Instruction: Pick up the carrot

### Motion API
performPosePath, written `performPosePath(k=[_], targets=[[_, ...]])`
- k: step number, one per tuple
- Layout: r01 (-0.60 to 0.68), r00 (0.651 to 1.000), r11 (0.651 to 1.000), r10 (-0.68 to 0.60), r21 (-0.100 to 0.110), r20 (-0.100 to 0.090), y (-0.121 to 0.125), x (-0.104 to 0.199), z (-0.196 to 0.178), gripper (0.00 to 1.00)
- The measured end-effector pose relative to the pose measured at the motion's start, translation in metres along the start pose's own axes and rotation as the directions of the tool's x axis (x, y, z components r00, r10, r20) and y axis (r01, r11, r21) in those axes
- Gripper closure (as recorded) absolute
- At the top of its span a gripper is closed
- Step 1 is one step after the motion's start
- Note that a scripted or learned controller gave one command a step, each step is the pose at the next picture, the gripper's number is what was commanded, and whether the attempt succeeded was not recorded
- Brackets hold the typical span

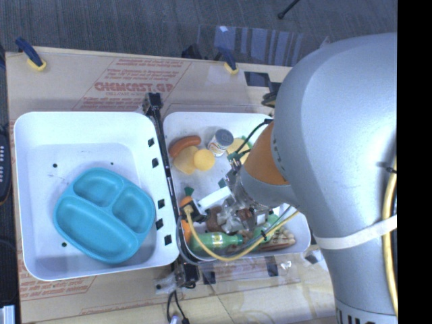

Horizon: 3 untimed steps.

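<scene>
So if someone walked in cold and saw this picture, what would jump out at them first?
Probably the big grey arm reaching in from the right, its hand down in the cluttered right bin. Next, the bright blue divided plate lying alone in the left bin. Then the orange carrot and a yellow toy near the right bin's far end.

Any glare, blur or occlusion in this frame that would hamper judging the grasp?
Camera view: lighting is even, with soft shadows inside the left bin around the blue tray; the close, slightly soft grey arm blocks much of the right bin; the gripper sits amid dark clutter and cables, its state unreadable.
</scene>
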<state>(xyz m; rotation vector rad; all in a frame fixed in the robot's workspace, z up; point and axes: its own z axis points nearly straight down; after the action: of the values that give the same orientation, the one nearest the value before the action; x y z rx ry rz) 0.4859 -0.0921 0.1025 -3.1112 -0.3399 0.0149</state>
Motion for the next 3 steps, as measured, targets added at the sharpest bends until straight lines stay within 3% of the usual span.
performPosePath(k=[1, 2, 3], targets=[[0.012, 1.0, 1.0, -0.012, 0.01, 0.006, -0.001, 0.0, -0.009, 1.0], [0.013, 1.0, 1.0, -0.013, 0.008, 0.002, -0.001, 0.001, -0.01, 0.0], [0.043, 0.999, 0.999, -0.044, -0.005, -0.005, -0.009, 0.063, -0.091, 0.0]])
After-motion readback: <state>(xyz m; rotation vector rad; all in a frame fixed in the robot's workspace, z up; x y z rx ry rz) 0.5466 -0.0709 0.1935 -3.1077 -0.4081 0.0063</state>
